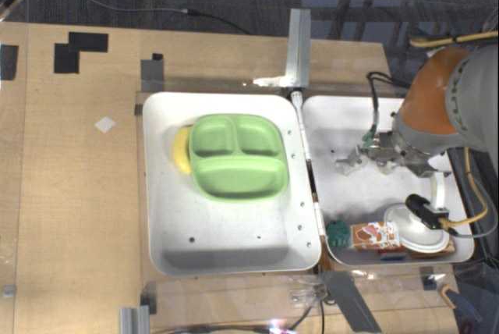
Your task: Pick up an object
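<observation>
Objects for picking lie at six o'clock in the right bin: a small carton, a green item and a white lid-like piece. Nothing is lifted. The gripper hovers above bare floor; I cannot tell its spread.

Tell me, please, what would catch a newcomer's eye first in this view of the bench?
Most likely the bright green divided plate in the left bin, with a yellow thing peeking out at its left edge. Next comes the grey arm with its orange band, reaching over the right bin, where a small carton, a green toy and a white dish crowd the near edge.
</observation>
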You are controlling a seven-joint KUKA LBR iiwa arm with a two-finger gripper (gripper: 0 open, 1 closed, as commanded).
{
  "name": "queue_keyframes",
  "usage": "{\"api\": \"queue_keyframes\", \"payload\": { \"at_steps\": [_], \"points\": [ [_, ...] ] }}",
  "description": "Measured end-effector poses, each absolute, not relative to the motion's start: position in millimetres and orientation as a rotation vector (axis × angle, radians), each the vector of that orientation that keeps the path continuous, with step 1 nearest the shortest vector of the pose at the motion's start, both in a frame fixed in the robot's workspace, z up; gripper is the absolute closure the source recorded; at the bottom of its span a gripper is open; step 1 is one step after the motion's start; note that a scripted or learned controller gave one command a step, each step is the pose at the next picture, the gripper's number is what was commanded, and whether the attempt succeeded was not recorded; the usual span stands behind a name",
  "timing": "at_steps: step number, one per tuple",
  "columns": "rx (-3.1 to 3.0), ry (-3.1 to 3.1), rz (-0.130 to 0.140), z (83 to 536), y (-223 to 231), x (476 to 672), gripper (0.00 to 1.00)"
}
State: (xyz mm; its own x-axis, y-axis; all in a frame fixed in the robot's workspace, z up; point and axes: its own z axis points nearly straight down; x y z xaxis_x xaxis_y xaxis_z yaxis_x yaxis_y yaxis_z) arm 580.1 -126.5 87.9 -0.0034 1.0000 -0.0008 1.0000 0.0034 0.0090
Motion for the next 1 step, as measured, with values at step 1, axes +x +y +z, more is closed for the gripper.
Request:
{"api": "queue_keyframes", "payload": {
  "at_steps": [1],
  "points": [
    [2.119,2.309,0.010,88.2,-81.2,586.1,0.00]
  ]
}}
